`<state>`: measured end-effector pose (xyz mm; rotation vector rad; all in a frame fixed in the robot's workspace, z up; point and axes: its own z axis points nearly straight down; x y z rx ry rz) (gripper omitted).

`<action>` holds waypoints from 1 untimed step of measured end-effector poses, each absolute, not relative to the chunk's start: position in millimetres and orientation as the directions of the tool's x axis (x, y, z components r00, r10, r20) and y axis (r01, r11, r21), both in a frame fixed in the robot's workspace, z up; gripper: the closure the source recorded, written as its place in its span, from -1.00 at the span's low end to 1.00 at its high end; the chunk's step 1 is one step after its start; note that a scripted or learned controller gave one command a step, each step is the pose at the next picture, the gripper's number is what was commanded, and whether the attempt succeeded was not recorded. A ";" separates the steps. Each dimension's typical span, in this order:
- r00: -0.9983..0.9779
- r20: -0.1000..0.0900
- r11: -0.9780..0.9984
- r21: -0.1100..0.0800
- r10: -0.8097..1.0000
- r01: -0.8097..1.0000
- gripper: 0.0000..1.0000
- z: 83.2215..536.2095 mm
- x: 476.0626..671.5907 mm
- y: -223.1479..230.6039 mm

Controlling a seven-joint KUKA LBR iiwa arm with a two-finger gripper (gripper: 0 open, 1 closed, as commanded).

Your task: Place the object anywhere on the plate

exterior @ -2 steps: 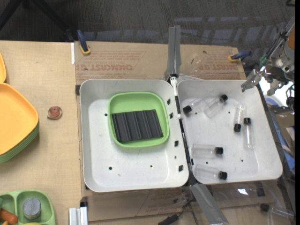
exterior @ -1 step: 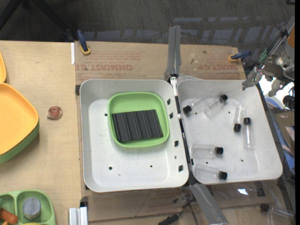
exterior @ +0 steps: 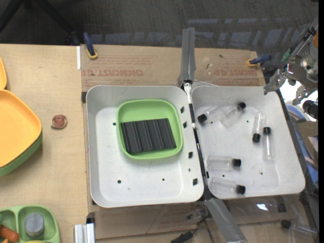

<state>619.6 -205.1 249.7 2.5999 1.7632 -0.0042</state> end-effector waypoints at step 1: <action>0.444 -0.003 -0.444 -0.005 0.896 0.896 -1.00 246.3 611.0 -198.4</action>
